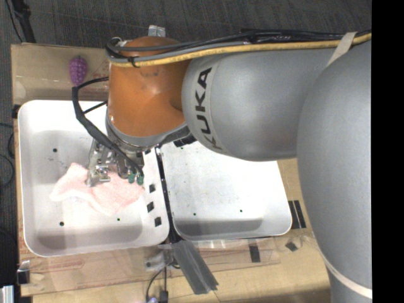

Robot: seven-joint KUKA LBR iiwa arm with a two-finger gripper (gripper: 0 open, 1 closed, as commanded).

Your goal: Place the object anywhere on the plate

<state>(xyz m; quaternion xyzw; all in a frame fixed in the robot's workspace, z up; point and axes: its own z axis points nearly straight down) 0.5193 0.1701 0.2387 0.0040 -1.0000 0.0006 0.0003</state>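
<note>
Over the left bin (pixel 38 169) my gripper (pixel 104 172) hangs just above the pink cloth (pixel 104 194); I cannot tell how my jaws stand. Limp fabric could slip or bunch, and I make out no plate to carry it to.

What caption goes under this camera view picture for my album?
A grey and orange robot arm lowers its pincer over a pale pink cloth in the left white bin.

gripper (pixel 101 172) over pink cloth (pixel 101 191), left bin (pixel 38 169)
</note>
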